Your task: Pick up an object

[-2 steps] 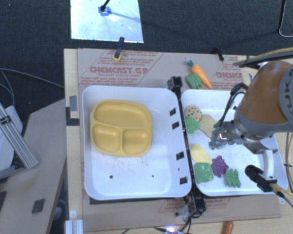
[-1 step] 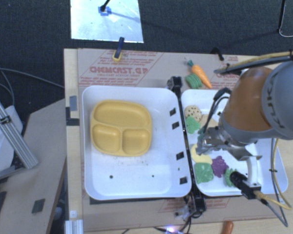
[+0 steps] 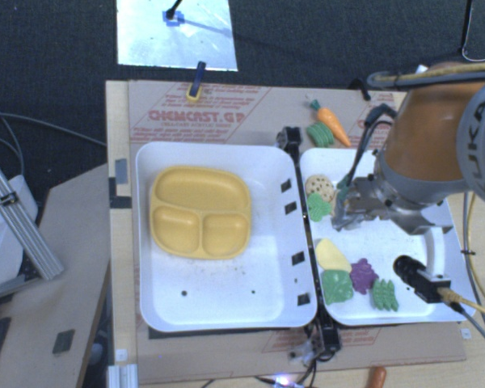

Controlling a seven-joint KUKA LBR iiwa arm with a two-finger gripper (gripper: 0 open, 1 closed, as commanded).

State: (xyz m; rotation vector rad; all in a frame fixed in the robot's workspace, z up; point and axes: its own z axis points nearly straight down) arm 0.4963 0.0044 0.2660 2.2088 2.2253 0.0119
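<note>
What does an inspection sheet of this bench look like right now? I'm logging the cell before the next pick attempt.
Surface: two white bins side by side on brown board; left bin, right bin.
Job's things: in the right bin, a cookie, green leaf, yellow piece, green piece, purple grapes, green ridged piece.
Clutter: yellow divided tray in the left bin; toy carrot and green toy on the board behind the bins.
Grippers: gripper low over the right bin beside the leaf; jaws unclear.
Cables: black cable on the arm; grey cables at left.
Surroundings: dark carpet, silver sheet.
</note>
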